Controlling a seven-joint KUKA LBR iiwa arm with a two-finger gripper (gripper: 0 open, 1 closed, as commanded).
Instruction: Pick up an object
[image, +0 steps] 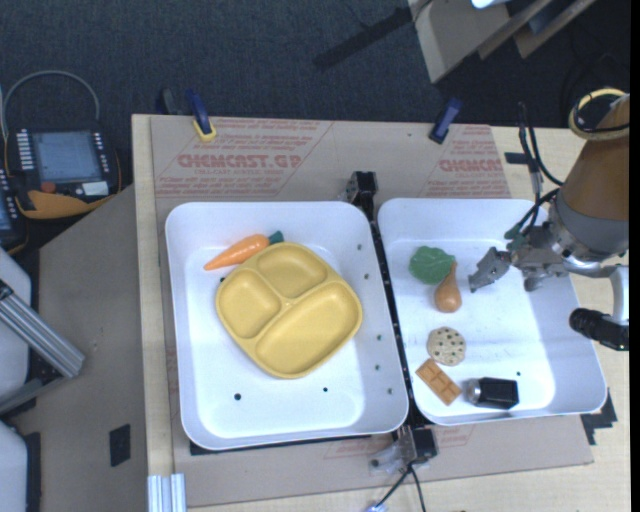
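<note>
The gripper (507, 268) hangs over the right bin (560, 395) with fingers spread and nothing between them, just right of a pear (448, 291) and broccoli (430, 263), with a cookie (446, 346) nearer the front.

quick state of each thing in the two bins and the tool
tool: over right bin, holding nothing
yellow divided plate: flat in left bin, compartments bare
carrot: lying at the plate's far rim
green toy: in right bin
pear: lying beside green toy
cookie: flat
cracker: flat
black block: lying flat
</note>
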